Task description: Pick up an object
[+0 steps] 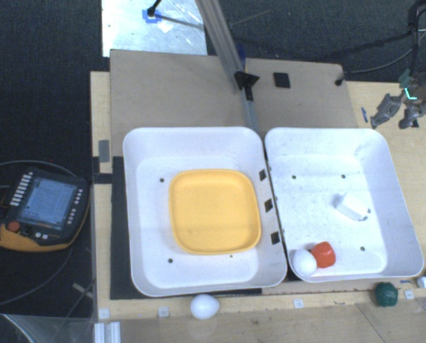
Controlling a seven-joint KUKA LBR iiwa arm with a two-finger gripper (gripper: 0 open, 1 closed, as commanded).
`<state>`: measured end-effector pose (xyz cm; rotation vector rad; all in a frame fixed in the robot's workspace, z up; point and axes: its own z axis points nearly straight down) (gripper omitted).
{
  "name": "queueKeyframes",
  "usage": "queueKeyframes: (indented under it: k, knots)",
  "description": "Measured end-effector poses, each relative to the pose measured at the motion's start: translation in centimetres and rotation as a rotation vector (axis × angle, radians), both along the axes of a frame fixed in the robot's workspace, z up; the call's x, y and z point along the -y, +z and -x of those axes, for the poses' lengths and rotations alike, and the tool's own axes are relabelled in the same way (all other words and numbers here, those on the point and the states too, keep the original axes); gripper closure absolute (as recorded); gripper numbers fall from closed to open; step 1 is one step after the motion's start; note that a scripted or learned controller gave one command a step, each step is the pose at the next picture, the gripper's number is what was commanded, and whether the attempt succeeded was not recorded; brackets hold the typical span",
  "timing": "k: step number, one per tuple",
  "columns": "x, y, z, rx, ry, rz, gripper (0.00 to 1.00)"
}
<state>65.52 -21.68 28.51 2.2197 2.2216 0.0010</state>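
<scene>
The right bin (395,191) serves as the landmark. Three things lie in it. A small white block (352,209) rests a little right of the bin's middle, turned at a slant to the walls. At the near left corner sits a white ball (304,262) — round, smooth, pressed close to the corner wall. Just beside it, touching on its right, lies a small orange-red object (323,254) — short, rounded, its exact form too small to tell.
</scene>
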Motion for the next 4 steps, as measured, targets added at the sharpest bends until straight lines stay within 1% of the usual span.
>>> queueKeyframes:
  k: [1, 2, 3, 4]
  knots:
    - [0.0, 0.0, 0.0, 0.000, 0.000, 0.000, 0.00]
    - [-0.1, -4.2, -0.1, -0.003, 0.000, -0.001, 0.00]
    - [-1.1, -9.4, 0.4, -0.004, 0.000, -0.001, 0.00]
    - [-0.3, -15.2, 0.2, -0.005, -0.001, -0.001, 0.00]
